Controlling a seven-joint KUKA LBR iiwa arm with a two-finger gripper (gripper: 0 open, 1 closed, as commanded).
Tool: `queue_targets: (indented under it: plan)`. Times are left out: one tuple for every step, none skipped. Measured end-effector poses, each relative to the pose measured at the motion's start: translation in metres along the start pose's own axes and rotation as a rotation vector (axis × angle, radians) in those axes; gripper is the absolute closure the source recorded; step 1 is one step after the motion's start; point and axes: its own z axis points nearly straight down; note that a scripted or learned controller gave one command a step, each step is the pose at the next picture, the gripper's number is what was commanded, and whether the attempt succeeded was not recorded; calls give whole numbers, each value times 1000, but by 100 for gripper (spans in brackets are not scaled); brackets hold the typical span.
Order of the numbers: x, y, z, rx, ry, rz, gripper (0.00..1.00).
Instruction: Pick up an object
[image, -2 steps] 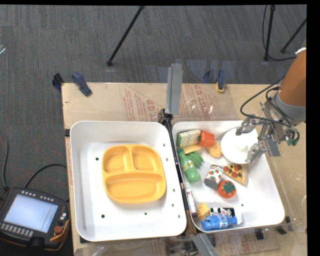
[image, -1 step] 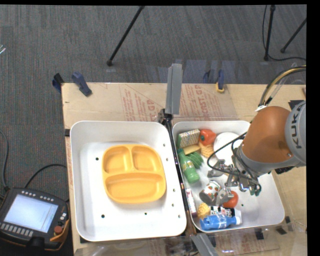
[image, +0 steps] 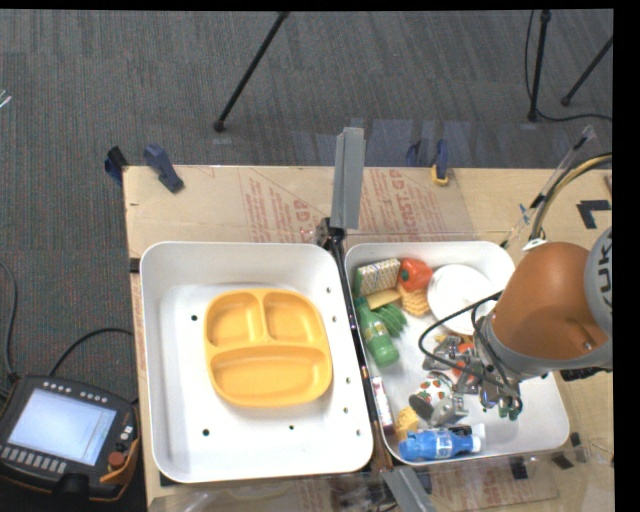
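Orange band of the arm fills the right side, w/ the gripper (image: 470, 385) down low in the right bin (image: 545, 425), right in the thick of the clutter. Can't tell the state of the claw from up here: wrist and cables hide it, and I see nothing clearly caught in it.

Stuff to pick is all in that right bin. Closest to the claw: a small dark-and-white item (image: 432, 403) just beside it, and a blue-capped bottle (image: 442, 442) lying flat along the near edge. Further back are a green bottle (image: 379, 338), a red-orange veg thing (image: 414, 272), a waffle-looking block (image: 412, 297) and a white plate (image: 458, 289). Left bin (image: 165, 300) has just the yellow divided tray (image: 268, 346), well apart from the action.

What could go wrong, imo: items near the claw are packed touching each other, so it may pinch two at once or nudge one aside and close on air. Bottle is round and lying flat, so prob. rolls away if caught off-centre. Loose cables (image: 440, 335) hang near the pile and could snag something on the way up. Claw is also near the bin's front wall, so little room to adjust.
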Motion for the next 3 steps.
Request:
queue_targets:
  plan:
    - [7, 34, -2, 1, -8, -31, 0]
    - [-126, 31, 10, -1, 30, -15, 0]
    - [-85, 13, 10, -2, 36, -58, 0]
